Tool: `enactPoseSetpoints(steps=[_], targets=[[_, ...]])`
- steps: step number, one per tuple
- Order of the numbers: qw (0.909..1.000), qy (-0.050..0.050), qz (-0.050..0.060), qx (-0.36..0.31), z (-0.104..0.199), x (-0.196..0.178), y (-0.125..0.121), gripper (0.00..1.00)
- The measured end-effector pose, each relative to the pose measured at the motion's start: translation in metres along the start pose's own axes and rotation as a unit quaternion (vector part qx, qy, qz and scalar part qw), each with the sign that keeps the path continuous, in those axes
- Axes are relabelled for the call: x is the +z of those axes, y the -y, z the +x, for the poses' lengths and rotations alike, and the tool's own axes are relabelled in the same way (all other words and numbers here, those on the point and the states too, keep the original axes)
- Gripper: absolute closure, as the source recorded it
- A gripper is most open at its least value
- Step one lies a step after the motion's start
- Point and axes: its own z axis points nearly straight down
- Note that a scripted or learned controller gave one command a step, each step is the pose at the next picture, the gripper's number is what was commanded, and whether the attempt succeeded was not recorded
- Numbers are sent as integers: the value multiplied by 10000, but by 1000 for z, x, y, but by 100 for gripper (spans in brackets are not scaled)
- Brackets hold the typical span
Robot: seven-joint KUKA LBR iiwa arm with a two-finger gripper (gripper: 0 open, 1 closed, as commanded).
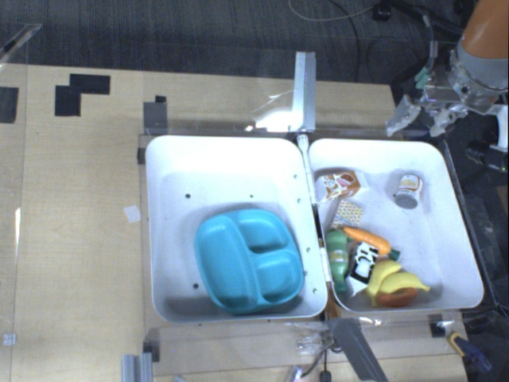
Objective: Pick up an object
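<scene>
My gripper (419, 120) hangs above the far rim of the right bin (453, 213), its fingers spread open with nothing between them. In that bin a small silver can (407, 190) lies at the far right, just below and in front of the gripper. A snack packet (338, 185) and a patterned pouch (347, 212) lie by the divider. Nearer the front sit an orange carrot (367, 239), a green bottle (337, 255), a black-and-white item (364, 263), a yellow banana (395, 277) and a red piece (395, 296) under it.
The left bin (175, 189) holds a blue divided tray (250, 261) at its front. A metal post (305, 94) rises behind the divider between the bins. Cables lie on the dark floor behind the bench.
</scene>
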Motion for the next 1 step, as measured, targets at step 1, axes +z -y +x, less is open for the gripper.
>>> enactPoseSetpoints(steps=[1], targets=[[9999, -3, 10, 100, -2, 128, -6, 0]])
